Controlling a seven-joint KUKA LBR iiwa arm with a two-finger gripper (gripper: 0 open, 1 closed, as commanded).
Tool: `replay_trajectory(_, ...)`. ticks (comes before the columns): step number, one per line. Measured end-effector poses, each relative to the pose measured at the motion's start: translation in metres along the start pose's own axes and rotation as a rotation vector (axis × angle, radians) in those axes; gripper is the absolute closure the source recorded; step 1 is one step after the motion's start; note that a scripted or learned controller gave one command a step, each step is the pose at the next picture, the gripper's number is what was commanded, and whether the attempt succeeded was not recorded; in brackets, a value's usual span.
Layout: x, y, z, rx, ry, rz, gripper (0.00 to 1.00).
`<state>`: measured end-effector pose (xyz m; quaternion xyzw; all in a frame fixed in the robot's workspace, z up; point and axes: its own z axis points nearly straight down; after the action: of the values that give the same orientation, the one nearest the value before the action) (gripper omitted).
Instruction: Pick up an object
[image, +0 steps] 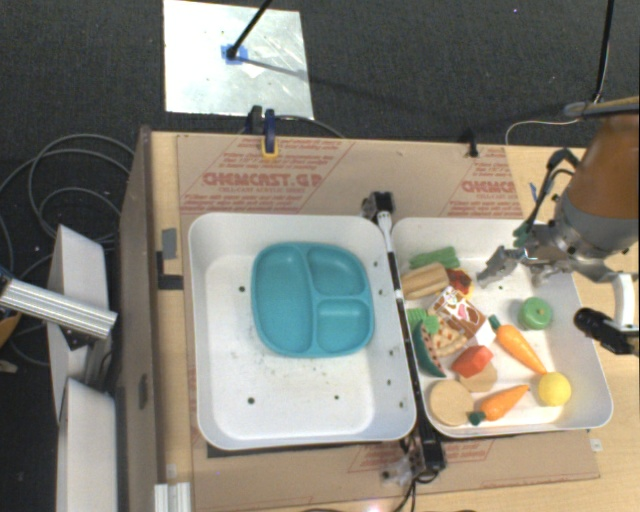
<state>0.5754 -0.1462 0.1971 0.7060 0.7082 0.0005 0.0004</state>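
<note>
As I read the bench from the left, the left bin (215, 330) holds a teal divided plate (312, 300) lying flat near its middle. To its right, past the shared rim, the right bin (590, 400) carries the toy food, most of it crowded toward the bin's left and near sides. I note a green piece (432, 259) at the far left corner, a tan bread-like block (424, 279) just near of it, a red and white carton (461, 313) at the centre of the heap, a red piece (473, 360), a tan disc (451, 402) and a small carrot (500, 400) along the near edge. Further right lie a larger carrot (520, 346), a green round piece (537, 314) and a lemon (553, 388). The gripper (512, 260) hangs over the far part of this bin, above and apart from the heap, nothing between its fingers. I cannot tell whether they are spread or pressed together. The green round piece lies nearest it, just to its near right.
</note>
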Motion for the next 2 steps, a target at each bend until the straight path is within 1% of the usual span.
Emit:
replay_trajectory(1,0.012,0.001,0.084,-0.025,-0.004,0.000,0.00)
replay_trajectory(2,0.032,-0.003,0.091,-0.031,-0.004,0.003,0.00)
